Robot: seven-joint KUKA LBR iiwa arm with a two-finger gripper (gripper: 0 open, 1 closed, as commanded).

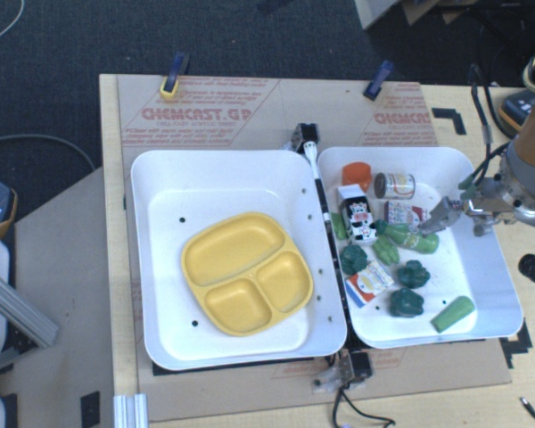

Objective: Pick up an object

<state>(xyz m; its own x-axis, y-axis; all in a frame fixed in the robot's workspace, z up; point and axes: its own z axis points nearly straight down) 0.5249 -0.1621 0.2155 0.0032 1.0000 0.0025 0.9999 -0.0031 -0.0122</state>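
Lowered into the right shallow white plastic bin (487, 255), grey two-finger claw (435, 223), spread or closed impossible to tell. Right at its tip, small light-green plastic toy vegetable (416, 242): probably light, stiff, slick. Best pinched across the narrow middle.

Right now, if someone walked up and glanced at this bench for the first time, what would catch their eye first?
Probably the yellow divided plate, lying alone in the left bin. Next, the clutter in the right bin: green toy vegetables, a small can near the far side, and a black-and-white carton by the divider. The gripper reaches in from the right, just above that pile.
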